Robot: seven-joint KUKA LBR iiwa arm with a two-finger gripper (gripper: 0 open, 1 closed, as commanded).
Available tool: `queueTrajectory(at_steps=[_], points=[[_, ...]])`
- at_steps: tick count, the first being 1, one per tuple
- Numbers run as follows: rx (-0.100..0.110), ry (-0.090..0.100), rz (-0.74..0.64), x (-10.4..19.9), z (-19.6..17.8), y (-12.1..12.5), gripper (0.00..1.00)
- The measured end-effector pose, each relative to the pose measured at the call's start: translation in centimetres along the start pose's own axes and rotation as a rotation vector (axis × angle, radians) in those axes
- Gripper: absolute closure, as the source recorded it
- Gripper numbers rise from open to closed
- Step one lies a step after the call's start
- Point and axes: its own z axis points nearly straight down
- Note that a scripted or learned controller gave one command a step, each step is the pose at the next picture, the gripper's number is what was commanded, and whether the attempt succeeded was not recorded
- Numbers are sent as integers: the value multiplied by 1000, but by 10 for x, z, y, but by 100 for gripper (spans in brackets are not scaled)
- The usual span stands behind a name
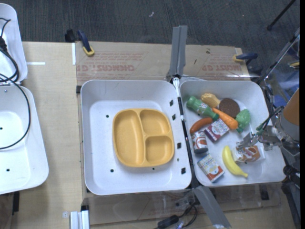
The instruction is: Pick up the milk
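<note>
We see the metal two-finger gripper (249, 142) low over the right white bin (259, 92), near its right wall, its fingers closed around a small white-and-orange carton (251, 153), which we take for the milk; just beside it lies a yellow plastic banana (233, 161); a small orange-and-white juice box (210, 168) sits at the bin's front edge; the left white bin (95, 128) carries a yellow three-compartment plate (143, 137) at its centre.
</note>
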Motion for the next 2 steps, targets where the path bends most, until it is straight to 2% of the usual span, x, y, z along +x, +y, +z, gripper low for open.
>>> queueTrajectory(at_steps=[1,2], points=[[-8,13,84,2,8,4,0],[-9,9,40,2,9,3,0]])
